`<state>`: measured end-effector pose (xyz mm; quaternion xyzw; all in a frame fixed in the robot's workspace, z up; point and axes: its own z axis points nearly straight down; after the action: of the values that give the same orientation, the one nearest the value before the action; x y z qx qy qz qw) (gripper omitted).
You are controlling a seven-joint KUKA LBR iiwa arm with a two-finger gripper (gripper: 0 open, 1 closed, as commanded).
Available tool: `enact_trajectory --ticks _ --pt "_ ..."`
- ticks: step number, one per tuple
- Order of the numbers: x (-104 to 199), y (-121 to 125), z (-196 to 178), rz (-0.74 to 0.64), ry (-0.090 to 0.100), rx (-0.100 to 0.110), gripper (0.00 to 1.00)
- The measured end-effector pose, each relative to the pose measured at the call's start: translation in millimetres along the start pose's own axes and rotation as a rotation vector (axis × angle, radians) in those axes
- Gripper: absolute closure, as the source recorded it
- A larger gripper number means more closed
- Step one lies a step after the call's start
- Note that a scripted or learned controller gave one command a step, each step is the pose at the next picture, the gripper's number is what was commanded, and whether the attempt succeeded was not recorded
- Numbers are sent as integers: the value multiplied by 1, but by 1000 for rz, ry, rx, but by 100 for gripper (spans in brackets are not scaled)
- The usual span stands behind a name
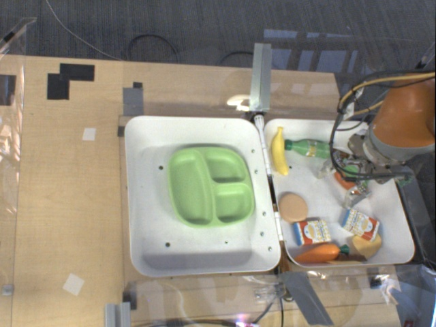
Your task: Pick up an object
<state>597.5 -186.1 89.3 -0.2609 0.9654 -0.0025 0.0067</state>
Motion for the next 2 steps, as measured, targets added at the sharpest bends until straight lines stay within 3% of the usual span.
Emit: enact_trajectory --ticks 1,2 --pt "-10 49 -2 -250 -3 1 0" --pt "-16 49 -16 -250 -18 9 100"
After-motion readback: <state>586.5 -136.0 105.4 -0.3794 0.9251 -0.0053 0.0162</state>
